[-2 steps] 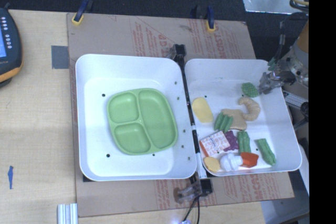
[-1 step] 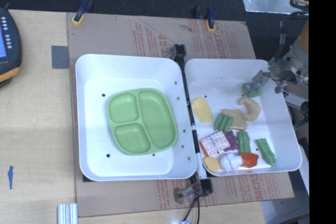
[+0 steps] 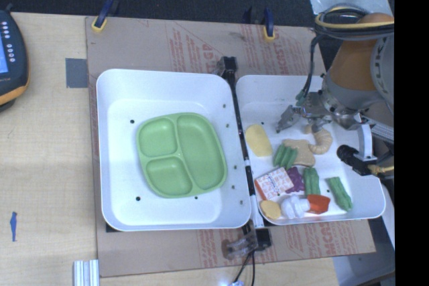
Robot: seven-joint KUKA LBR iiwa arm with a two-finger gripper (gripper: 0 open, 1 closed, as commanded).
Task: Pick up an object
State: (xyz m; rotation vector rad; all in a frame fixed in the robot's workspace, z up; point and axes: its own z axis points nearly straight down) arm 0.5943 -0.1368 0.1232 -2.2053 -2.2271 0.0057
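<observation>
- From my seat I see the grey arm with the orange band (image 3: 352, 63) reaching in from the right, over the back of the right-hand shallow white bin (image 3: 258, 94).
- The metal two-finger claw (image 3: 305, 114) hangs low above that bin's rear half; its prongs look spread, though I cannot tell how wide, and I see nothing between them.
- A pale curved shrimp-like piece (image 3: 323, 139) lies just beside the claw, on its front right.
- A pale yellow oval piece (image 3: 258, 140) lies near the claw's front left, by the wall between the bins.
- Towards the bin's front lie a tan bread-like slice (image 3: 301, 152), a short green pod (image 3: 285, 157), a red-and-white printed packet (image 3: 273, 183), a purple piece (image 3: 295, 179), two more green pods (image 3: 312, 181) (image 3: 340, 192), a white lump (image 3: 293, 206) and a red piece (image 3: 318, 204), all well apart from the claw.
- The left-hand white bin (image 3: 114, 144) holds a light green three-compartment plastic plate (image 3: 181, 154).
</observation>
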